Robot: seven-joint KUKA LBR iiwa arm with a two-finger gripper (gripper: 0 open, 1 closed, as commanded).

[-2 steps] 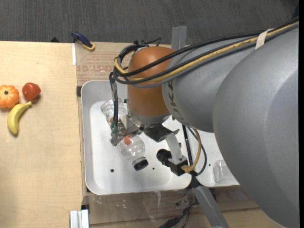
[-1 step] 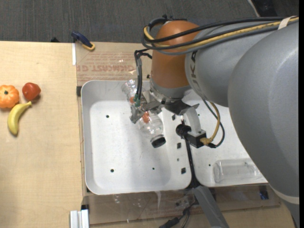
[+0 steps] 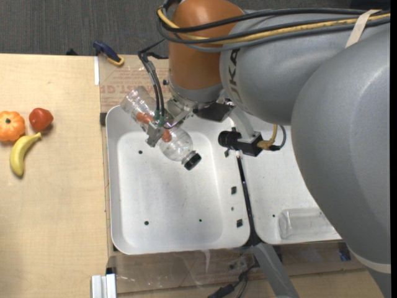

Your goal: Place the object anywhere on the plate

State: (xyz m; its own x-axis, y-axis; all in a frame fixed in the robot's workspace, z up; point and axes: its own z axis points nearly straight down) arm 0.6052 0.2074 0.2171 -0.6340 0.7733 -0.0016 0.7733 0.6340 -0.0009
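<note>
A clear plastic bottle (image 3: 175,144) with a black cap (image 3: 193,161) hangs tilted over the back of the left white bin (image 3: 164,228), cap pointing down and to the right. My gripper (image 3: 156,128) reaches down from the orange-banded wrist (image 3: 198,42) and is shut on the bottle's upper end, with one translucent finger (image 3: 138,104) showing to the left of it. The big grey arm covers most of the right bin (image 3: 291,197).
A tomato (image 3: 10,126), a red apple (image 3: 41,118) and a banana (image 3: 22,153) lie on the wooden table left of the bins. A clear flat object (image 3: 304,222) lies in the right bin. A blue clamp (image 3: 108,52) sits behind the left bin.
</note>
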